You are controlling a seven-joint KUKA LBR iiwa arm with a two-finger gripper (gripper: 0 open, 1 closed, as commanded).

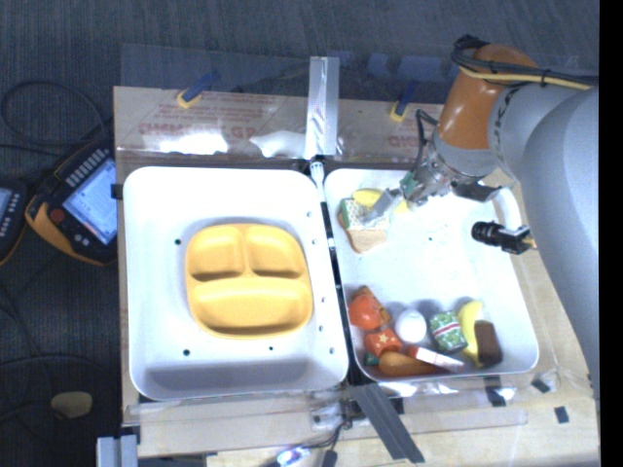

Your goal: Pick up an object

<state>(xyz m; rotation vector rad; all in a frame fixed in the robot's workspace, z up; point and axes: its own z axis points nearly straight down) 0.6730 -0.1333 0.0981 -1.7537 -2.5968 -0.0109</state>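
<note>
My gripper [397, 198] hangs low over the far left part of the right bin [506, 280], under the orange wrist band. Its tip is right beside a toy sandwich wedge [364, 228] with a yellow piece [366, 200] at its top; I cannot tell whether they touch. Along the bin's front lie several toys: an orange-red piece [367, 311], a white ball [412, 327], a green and white can [446, 331], a banana [470, 321], a brown block [487, 343] and an orange carrot-like piece [404, 363].
The left bin [156, 212] holds a yellow divided plate [248, 277]. A ridge where the two bins meet [331, 261] runs just left of the sandwich. A black fitting [498, 233] juts over the right bin's right wall. A handheld pendant [83, 202] lies off the bench to the left.
</note>
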